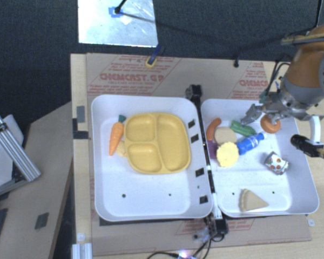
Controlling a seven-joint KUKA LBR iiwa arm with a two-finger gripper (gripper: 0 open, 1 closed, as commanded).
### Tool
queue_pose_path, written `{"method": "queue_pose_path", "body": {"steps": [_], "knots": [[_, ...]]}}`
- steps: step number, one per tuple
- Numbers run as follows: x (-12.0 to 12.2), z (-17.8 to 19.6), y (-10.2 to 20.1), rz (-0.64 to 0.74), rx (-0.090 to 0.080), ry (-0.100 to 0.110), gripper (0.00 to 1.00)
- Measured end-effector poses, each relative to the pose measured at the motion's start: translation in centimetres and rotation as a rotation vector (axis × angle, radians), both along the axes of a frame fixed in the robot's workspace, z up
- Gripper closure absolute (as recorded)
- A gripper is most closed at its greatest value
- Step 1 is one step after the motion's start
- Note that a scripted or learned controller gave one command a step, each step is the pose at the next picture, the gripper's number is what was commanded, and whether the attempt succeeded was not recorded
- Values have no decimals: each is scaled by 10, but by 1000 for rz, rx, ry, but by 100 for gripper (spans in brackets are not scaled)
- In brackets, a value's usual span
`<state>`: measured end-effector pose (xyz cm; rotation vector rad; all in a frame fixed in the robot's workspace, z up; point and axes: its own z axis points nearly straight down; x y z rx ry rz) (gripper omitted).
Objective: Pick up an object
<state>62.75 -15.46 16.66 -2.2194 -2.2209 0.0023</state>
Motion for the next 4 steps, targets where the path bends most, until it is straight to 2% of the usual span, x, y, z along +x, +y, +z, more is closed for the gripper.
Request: {"method": "queue_pose_path", "body": {"steps": [1, 2, 3, 4], "knots": [[2, -59, -1, 1, -4, -5, 0], [8, -72, -5, 0, -10, -20, 0], [11, -58, -7, 0, -17, -35, 100], [20, 4, -12, 3, -2, -11, 100]]}}
